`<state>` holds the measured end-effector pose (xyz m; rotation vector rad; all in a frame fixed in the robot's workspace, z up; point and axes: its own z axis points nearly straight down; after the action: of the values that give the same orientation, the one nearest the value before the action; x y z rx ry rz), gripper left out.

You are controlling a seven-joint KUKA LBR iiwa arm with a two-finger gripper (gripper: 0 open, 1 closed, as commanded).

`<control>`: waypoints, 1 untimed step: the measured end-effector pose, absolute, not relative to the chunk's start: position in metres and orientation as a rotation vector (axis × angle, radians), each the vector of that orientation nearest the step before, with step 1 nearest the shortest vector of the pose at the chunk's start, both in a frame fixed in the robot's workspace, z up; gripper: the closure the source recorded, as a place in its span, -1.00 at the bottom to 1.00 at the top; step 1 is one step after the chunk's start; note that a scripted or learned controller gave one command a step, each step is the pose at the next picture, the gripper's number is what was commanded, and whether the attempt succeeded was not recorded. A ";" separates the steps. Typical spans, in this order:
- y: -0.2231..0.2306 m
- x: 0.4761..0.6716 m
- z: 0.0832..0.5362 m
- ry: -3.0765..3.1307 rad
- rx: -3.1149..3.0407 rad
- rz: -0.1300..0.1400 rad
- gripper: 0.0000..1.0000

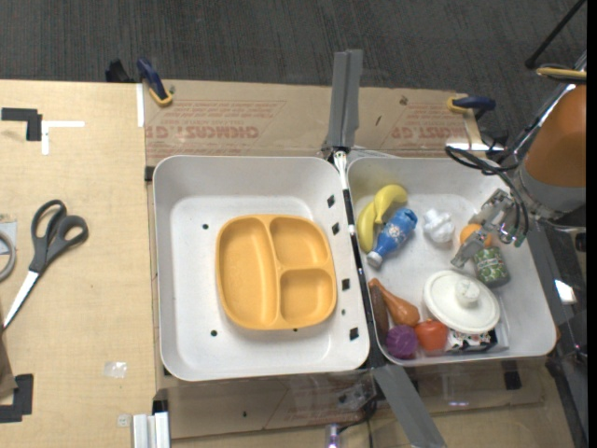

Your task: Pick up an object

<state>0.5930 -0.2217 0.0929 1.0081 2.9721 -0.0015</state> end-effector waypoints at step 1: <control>-0.173 0.640 0.093 2.845 1.321 0.001 -1.00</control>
<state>0.6405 -0.1733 0.0932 1.3211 2.8451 0.0006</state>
